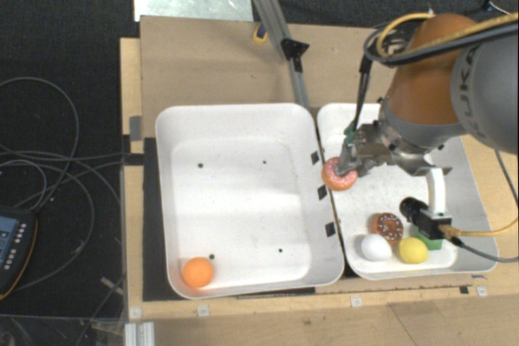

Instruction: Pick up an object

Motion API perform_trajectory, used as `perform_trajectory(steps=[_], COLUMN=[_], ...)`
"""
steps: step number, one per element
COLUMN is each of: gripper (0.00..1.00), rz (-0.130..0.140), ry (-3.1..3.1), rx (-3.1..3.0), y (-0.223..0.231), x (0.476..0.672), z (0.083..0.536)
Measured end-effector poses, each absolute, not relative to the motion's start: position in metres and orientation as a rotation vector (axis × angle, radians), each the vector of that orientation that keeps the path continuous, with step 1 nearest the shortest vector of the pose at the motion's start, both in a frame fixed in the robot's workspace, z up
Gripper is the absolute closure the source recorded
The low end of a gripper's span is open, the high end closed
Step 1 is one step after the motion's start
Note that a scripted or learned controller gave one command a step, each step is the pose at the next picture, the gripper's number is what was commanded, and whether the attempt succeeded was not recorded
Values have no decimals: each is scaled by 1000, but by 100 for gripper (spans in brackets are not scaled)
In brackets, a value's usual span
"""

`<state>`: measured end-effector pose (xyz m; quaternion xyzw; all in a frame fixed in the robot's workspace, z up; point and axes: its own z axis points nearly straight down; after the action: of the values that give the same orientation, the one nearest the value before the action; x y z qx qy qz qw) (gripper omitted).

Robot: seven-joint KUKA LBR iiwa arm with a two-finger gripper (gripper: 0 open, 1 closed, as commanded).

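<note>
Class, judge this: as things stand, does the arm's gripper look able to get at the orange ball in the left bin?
Probably yes: the orange ball lies alone near the left bin's front corner, nothing covering it, though the gripper sits over the right bin.

The arm [486, 85] is a thick grey casting with smooth, rounded surfaces, and part of a dark letter marking shows on its side. Above the wrist sits a broad, glossy orange band [430, 69], bulbous in shape. A yellow cable [401, 22] loops over the top of that band beside thinner black ones, and a black lead runs down its left side. Below the band the wrist narrows into a grey metal gripper [350, 162] body with angular, darker parts and a small green spot near its upper edge
</note>
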<state>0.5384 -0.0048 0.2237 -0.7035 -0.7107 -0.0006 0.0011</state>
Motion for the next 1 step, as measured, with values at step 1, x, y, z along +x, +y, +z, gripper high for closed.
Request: perform_trajectory(steps=[1], gripper=[100], rz=[-3], ry=[-2232], rx=[-2208], y=[40], x=[519], z=[230])
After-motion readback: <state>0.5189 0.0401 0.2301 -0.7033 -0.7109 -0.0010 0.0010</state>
